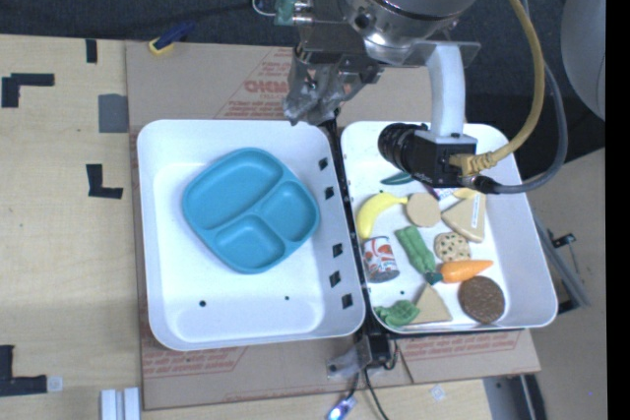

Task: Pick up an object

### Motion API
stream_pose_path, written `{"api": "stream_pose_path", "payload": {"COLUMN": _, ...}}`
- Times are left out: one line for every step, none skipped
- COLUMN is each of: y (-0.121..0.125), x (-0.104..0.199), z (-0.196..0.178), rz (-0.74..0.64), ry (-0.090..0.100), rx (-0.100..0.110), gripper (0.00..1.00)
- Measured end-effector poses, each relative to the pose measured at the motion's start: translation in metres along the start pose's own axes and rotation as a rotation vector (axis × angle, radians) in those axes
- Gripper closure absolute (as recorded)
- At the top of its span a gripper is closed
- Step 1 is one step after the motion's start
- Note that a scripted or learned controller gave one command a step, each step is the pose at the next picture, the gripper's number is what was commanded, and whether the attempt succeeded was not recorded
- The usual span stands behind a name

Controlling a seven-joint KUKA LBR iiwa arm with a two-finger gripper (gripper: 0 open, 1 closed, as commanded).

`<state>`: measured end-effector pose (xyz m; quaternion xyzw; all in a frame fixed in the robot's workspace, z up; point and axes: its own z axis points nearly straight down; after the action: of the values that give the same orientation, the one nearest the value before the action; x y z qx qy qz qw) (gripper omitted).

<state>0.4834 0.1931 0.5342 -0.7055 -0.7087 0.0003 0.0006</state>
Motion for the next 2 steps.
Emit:
{"api": "stream_pose_path", "payload": {"y": 0.000, "x": 0.043, "z": 0.000, "rz": -0.001, "ry": 0.000, "rx": 0.000, "gripper": 1.00}}
{"api": "stream_pose_path", "payload": {"y": -0.001, "x": 0.038, "z": 0.187, "rz": 0.004, "ry": -0.009, "rx": 0.014, "gripper": 1.00}}
